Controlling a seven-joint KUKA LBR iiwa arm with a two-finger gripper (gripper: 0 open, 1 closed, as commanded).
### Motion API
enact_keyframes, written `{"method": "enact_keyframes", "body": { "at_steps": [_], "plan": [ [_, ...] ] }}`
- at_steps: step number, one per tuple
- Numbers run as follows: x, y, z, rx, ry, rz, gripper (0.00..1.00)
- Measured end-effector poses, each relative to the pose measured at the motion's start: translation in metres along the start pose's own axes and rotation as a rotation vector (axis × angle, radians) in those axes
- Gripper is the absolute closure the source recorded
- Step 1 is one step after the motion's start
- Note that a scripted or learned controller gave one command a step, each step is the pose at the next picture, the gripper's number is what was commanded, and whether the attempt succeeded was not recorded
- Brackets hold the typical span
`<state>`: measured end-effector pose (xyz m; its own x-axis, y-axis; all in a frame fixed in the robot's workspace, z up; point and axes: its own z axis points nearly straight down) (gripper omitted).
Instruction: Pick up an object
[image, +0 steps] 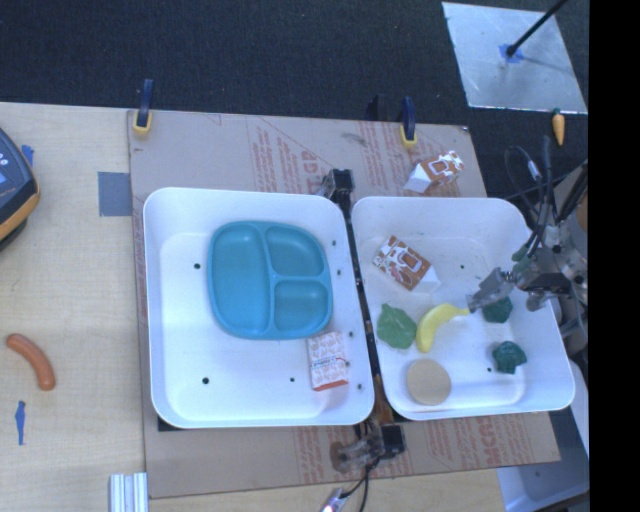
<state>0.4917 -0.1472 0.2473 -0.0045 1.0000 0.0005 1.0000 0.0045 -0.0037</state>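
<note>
- The gripper (497, 292) is seen at the right edge of the right bin (452, 208), low over its floor, with the arm reaching in from the frame's right.
- Whether its fingers are spread or pressed together cannot be told; the metal parts blur together there.
- A dark green piece (497, 311) lies just beside the gripper tip, possibly touching it, but nothing is seen between the fingers, so no hold can be claimed.
- The pick is judged not yet done: every object appears to rest on a bin floor, and the lift is still left.
- The nearest candidates are the dark green piece and the banana (436, 323), whose tip points toward the gripper.
- The green piece looks small, lumpy and dull (probably a toy vegetable); a second one (508, 356) sits lower right.
- Also in the right bin: a light green lump (396, 327), a tan disc (428, 382) and a carton (401, 263).
- In the left bin (180, 400), a blue tray (268, 278) and a packet (327, 359) are seen.
</note>
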Motion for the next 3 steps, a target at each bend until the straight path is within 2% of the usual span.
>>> {"method": "enact_keyframes", "body": {
  "at_steps": [1, 2, 3],
  "plan": [
    [0.026, 0.028, 0.099, 0.001, -0.001, -0.001, 0.00],
    [0.038, 0.038, 0.156, 0.000, -0.001, -0.001, 0.00],
    [0.037, 0.038, 0.146, 0.002, -0.002, -0.003, 1.00]
  ]
}}
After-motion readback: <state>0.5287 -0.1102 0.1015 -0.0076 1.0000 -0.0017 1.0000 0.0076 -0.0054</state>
